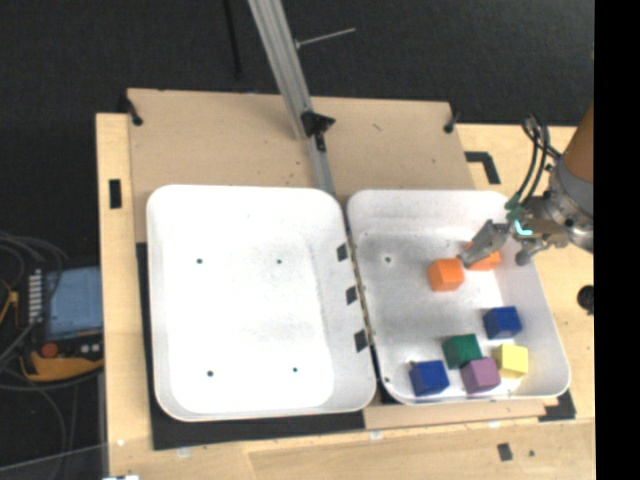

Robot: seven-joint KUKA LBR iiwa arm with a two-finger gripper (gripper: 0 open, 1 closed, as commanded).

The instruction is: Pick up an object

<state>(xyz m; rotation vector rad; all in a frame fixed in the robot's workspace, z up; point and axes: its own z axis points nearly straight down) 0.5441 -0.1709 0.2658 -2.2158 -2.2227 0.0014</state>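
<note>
Camera view: gripper (505, 246) over upper right of right bin (400, 208), fingers spread apart, one finger (484, 240) angled down-left, the other near the bin's right rim. Small orange piece (485, 260) sits right at the left fingertip; can't tell if touching, not clamped between fingers. Orange cube (446, 274) just left-below, apart from the gripper. Open white floor left of it toward the divider. Lower right corner crowded: blue cube (501, 321), green cube (462, 349), yellow cube (513, 359), purple cube (481, 374), second blue cube (429, 377) near the front rim. Left bin (170, 268) well apart from the gripper.
</note>
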